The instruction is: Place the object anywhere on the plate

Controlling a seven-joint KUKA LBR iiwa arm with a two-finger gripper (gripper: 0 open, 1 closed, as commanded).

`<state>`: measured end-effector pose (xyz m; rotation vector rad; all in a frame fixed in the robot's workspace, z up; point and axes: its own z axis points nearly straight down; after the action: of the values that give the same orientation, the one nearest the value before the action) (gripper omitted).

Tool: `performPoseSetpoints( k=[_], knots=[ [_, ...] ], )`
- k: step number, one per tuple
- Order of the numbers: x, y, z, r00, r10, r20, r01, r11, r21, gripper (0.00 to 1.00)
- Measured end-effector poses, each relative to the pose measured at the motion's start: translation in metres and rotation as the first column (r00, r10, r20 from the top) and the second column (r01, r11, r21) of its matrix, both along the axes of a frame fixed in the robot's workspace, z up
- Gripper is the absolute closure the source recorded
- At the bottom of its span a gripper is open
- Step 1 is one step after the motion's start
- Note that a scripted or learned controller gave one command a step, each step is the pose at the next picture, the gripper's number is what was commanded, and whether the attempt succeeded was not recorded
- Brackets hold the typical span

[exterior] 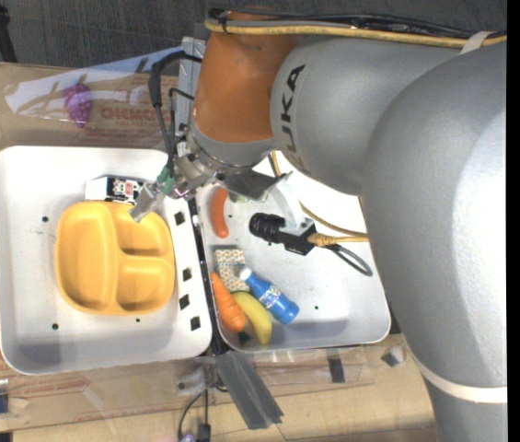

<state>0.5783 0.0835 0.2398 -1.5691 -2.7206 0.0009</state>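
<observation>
pincer (146, 203) at upper right rim of yellow plate (112, 256) | grip state: cannot tell | risk: object falls outside plate, into left bin (20, 339)

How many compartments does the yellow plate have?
3 compartments in the yellow plate: one long one down its left side, two smaller ones on its right, upper and lower. The gripper overlaps the upper right rim.
</observation>
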Motion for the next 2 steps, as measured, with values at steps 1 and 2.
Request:
performPoseSetpoints(
  k=[1,2],
  knots=[
    [0.0,0.0,0.0,1.0,0.0,0.0,0.0,1.0,0.0,0.0],
    [0.0,0.0,0.0,1.0,0.0,0.0,0.0,1.0,0.0,0.0]
  ],
)
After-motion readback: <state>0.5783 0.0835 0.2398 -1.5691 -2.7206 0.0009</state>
